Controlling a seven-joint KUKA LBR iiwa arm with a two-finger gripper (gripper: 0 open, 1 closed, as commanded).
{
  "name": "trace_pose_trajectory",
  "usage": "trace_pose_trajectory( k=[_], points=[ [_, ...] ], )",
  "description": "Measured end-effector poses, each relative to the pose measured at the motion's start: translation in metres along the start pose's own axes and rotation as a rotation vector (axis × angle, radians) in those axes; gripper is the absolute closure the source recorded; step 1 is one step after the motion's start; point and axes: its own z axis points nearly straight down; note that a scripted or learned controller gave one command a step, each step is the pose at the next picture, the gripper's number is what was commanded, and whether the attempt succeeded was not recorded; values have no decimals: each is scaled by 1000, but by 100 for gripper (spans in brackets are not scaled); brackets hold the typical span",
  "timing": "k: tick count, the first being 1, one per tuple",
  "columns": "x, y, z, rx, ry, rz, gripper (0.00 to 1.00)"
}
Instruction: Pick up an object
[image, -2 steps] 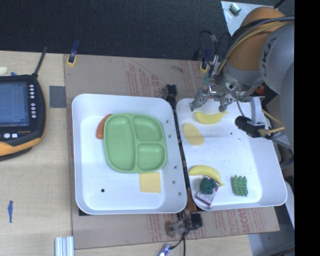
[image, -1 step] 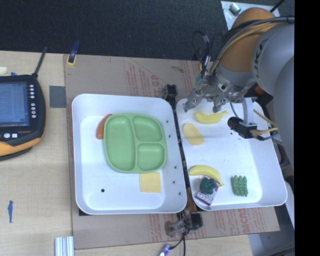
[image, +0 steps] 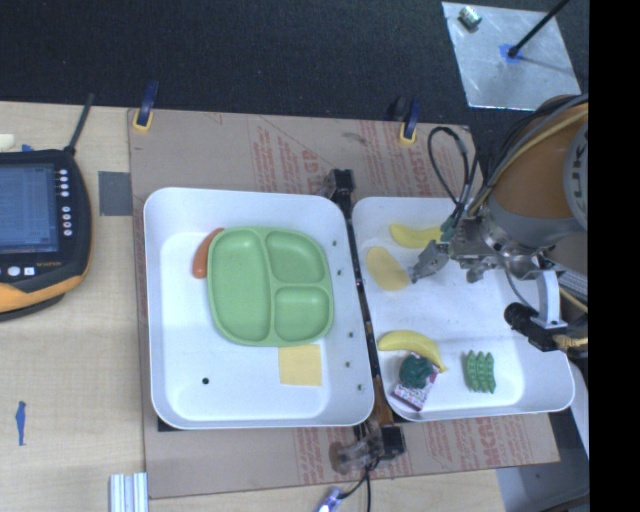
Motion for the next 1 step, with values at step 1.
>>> trace_pose_trajectory(
  k=[1],
  points=[
    [-49, -35, -9, 0, 1, 1, 0]
  ],
)
